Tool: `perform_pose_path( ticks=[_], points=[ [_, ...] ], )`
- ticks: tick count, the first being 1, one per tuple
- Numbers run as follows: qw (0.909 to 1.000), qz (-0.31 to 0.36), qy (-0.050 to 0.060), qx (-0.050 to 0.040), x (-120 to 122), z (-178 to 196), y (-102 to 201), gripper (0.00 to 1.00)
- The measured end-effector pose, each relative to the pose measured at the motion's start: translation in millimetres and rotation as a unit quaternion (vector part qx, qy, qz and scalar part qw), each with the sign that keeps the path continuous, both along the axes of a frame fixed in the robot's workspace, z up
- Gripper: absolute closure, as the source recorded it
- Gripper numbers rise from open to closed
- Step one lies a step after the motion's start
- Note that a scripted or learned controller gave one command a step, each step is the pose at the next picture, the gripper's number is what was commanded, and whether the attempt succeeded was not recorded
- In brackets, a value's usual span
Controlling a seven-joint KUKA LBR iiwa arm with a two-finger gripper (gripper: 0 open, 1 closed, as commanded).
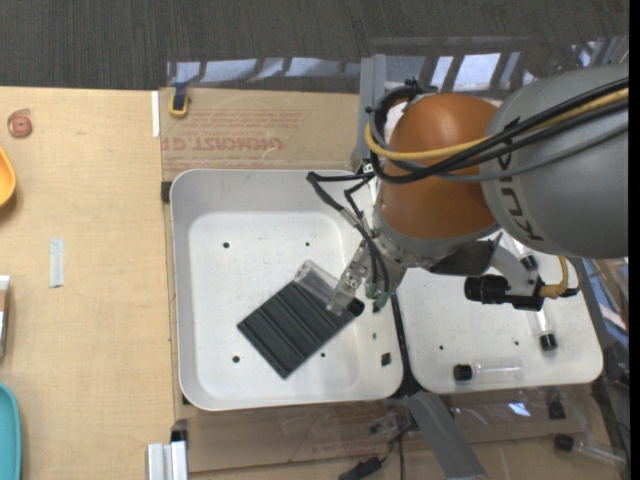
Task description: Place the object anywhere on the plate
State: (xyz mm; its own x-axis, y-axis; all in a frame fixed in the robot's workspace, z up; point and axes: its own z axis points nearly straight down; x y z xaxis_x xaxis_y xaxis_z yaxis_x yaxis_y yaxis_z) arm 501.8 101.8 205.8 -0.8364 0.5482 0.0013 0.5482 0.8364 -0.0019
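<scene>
A dark ribbed rectangular plate (288,328) lies tilted on the floor of the left white bin (200,268). A small clear, glassy object (316,277) rests at the plate's upper right corner, touching or overlapping its edge. My gripper (349,294) reaches down from the right, right beside that clear object and over the plate's right corner. The big grey arm with its orange band (440,168) hangs over the divide between the bins and hides what lies beneath it. Whether the object is held is not clear.
The right white bin (570,368) holds a clear tube (495,369), a small black piece (462,372) and another small part (548,341). Black cables (335,193) trail from the wrist over the left bin. A cardboard sheet (250,133) lies behind the bins, and a wooden tabletop (80,268) is to the left.
</scene>
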Motion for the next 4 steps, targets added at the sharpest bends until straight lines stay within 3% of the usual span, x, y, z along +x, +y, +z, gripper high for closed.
perform_pose_path(
  ticks=[1, 2, 3, 4],
  points=[
    [0.9978, 0.066, -0.002, -0.0001, 1.0, 140.6, 28.0, 1.0],
    [0.9611, 0.276, -0.003, 0.0002, 72.8, 220.5, 18.0, 1.0],
    [0.9187, 0.395, -0.001, 0.001, 21.2, 70.7, 67.6, 1.0],
    [0.9187, 0.395, -0.001, 0.001, 21.4, 70.8, 67.5, 0.0]
  ],
)
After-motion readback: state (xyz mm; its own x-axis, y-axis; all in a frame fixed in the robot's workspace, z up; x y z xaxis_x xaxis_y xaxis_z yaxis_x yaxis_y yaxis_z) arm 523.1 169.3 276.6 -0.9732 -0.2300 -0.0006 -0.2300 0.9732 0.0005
